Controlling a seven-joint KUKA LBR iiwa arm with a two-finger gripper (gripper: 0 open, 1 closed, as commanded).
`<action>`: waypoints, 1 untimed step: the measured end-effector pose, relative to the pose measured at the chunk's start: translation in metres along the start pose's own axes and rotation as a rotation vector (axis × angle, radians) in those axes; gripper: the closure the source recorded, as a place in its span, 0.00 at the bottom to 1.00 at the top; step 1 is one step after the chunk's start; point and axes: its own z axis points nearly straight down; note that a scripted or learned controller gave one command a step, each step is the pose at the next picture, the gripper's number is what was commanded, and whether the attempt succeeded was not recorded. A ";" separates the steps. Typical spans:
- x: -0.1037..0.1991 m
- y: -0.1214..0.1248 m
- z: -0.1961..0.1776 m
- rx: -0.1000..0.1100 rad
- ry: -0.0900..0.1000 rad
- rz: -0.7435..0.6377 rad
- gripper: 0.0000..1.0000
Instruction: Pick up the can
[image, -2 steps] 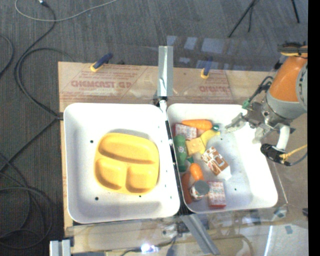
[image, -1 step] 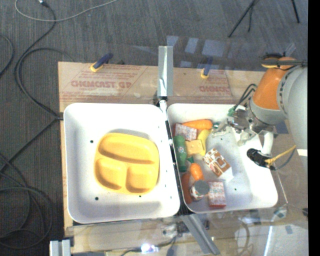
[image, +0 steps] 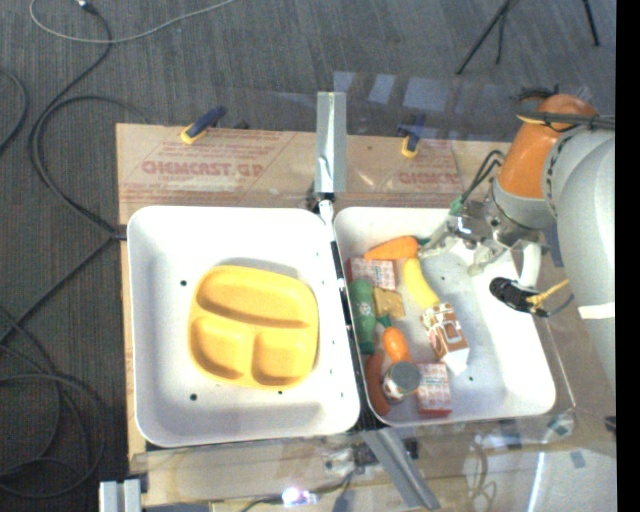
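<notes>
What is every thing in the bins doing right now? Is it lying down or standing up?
Can: standing upright, top facing up, in the right bin, nothing gripping it.
Carrot: lying flat near the bin's far end.
Banana: lying flat beside the carrot.
Green bottle: lying along the bin's left wall.
Yellow tray: sitting flat in the left bin, hollows facing up.
Gripper: over the right bin's far end, away from the can.

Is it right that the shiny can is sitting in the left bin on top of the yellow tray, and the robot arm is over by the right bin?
Not quite. The can sits in the right bin, near its front edge among the toy food. The yellow tray lies by itself in the left bin. The arm is indeed by the right bin, as the camera view shows.
</notes>
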 end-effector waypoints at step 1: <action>-0.008 -0.034 -0.001 -0.024 -0.001 -0.016 0.00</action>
